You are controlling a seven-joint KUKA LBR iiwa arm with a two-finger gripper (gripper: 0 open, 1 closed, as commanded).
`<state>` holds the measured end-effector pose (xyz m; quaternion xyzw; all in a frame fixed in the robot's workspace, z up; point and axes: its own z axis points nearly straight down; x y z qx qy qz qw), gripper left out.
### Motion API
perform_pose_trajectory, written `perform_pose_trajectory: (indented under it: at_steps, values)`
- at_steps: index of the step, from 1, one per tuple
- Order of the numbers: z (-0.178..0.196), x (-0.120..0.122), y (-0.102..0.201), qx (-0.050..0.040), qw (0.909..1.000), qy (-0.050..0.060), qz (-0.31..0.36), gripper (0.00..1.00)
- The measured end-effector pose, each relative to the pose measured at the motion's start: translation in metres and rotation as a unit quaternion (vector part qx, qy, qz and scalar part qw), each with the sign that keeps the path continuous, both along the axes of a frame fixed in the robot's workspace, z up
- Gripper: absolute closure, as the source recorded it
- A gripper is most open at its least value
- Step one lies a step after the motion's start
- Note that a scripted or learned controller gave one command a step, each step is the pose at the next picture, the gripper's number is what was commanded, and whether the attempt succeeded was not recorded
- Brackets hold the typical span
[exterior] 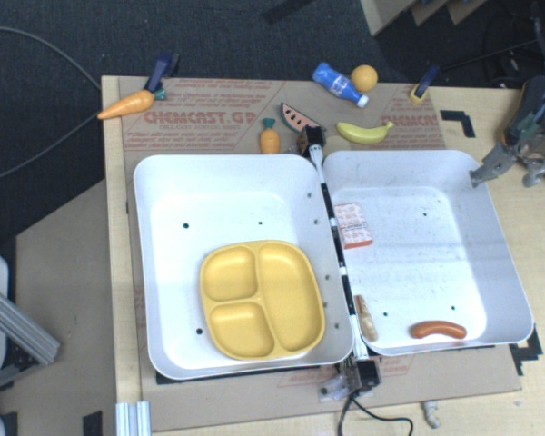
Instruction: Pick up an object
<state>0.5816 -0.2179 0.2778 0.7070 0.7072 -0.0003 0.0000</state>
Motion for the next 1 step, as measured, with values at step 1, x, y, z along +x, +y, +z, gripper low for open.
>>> perform_pose_trajectory:
  at_steps: [1]
  values:
    - [-0.0918,0.0264,0.0562,0.0008,1.0,0.001,0.001,0.0]
